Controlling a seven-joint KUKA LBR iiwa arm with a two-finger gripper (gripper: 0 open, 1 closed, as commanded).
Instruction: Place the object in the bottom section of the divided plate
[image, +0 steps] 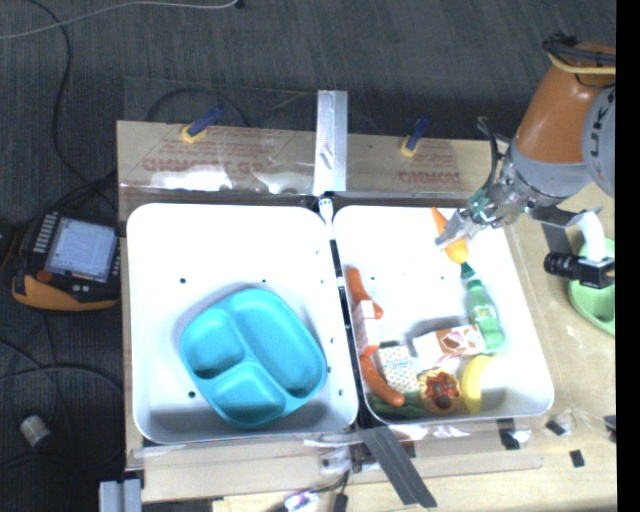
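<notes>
A blue divided plate lies in the left white bin; its bottom section holds nothing. My gripper hangs over the far right corner of the right bin. It is shut on a small orange, carrot-like piece, which sticks out to the left of the fingertips and looks lifted off the bin floor.
The right bin's near half is crowded: a green bottle, a yellow banana, sausages, a long orange piece and snack packets. A metal divider stands between the bins. A green item sits outside on the right.
</notes>
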